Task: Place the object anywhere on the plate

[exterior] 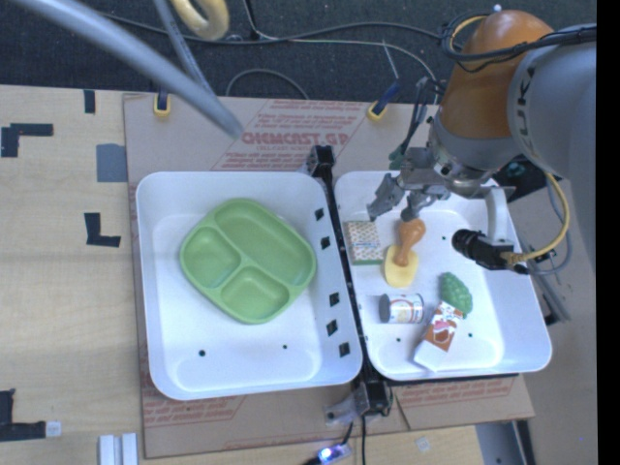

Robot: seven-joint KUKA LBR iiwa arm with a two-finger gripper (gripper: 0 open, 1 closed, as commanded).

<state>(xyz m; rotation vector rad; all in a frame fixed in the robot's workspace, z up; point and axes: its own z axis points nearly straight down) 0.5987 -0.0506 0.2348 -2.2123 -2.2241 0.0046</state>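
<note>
A green plate (248, 258) with three compartments lies in the left bin (165, 356), nothing on it. In the right bin (513, 356) sit a small patterned packet (364, 241), a yellow-and-orange chicken-leg toy (405, 252), a small can on its side (401, 309), a green leafy toy (455, 293) and a red-and-white carton (439, 336). My gripper (399, 200) hovers at the back of the right bin, just behind the chicken-leg toy and the packet. Its fingers are spread apart with nothing between them.
A black divider (334, 260) runs between the two bins. A grey pole (116, 37) crosses the upper left above the bench. The arm's orange band and grey body hang over the right bin's back right corner.
</note>
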